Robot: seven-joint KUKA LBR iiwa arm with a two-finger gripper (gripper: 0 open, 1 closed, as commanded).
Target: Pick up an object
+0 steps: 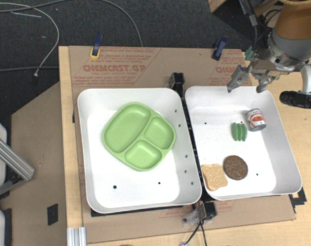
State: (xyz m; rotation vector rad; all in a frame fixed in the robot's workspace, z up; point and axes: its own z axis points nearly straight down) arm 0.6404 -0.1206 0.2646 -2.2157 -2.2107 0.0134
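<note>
My gripper (246,84) hangs over the far edge of the right bin (278,147), its two fingers spread open with nothing between them. Below it in that bin lie a small red-and-white can (255,119) on its side, a green pickle-like piece (239,131), a round brown cookie (235,167) and a tan slice of toast (215,177). The can is the nearest of these to the gripper, a little toward the front and right of it.
The left bin (94,178) holds a green divided plate (139,136). Blue clamps (97,44) (219,47) sit at the far edge of the cardboard-covered bench. A black clip (176,80) joins the bins at the back.
</note>
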